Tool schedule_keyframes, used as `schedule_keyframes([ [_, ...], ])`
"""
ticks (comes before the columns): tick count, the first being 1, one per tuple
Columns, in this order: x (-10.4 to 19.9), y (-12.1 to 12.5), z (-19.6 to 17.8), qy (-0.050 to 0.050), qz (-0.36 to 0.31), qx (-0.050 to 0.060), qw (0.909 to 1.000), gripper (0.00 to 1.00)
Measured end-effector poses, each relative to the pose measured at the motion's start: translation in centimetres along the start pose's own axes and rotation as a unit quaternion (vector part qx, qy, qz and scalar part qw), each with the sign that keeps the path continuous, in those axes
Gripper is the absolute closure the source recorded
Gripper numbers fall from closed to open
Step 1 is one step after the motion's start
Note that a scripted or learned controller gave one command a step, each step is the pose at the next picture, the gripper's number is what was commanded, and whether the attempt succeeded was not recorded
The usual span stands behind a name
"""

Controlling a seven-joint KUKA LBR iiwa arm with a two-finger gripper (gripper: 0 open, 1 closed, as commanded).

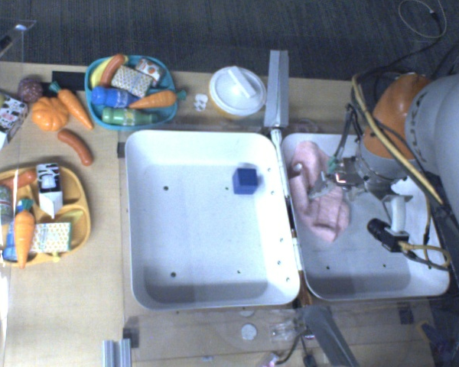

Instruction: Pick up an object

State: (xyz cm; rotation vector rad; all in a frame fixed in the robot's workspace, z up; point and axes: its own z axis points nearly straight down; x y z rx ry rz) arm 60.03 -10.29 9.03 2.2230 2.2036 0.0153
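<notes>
One pink cloth (319, 192) lies bunched against the right bin's (382, 285) left wall, the gripper (330, 180) right over it, grip impossible to tell. One blue cube (245, 180) sits alone in the left bin (206, 281), open floor all round.

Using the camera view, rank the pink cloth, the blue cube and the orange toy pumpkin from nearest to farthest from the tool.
1. Soft pink crumpled cloth: in the right bin, directly beside the tool.
2. Small blue cube: in the left bin, near its upper right corner.
3. Orange toy pumpkin: on the bench at the far left, outside both bins.
</notes>
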Motion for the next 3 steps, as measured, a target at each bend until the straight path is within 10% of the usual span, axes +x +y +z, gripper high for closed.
schedule_keyframes([
  [1, -3.2, -4.3, -0.1, 0.000, -0.063, 0.000, 0.9980, 0.00],
  [2, -3.1, -4.0, -1.3, 0.000, -0.064, -0.003, 0.9980, 1.00],
  [3, 2.7, 0.6, -11.1, 0.001, -0.066, 0.006, 0.9978, 1.00],
])
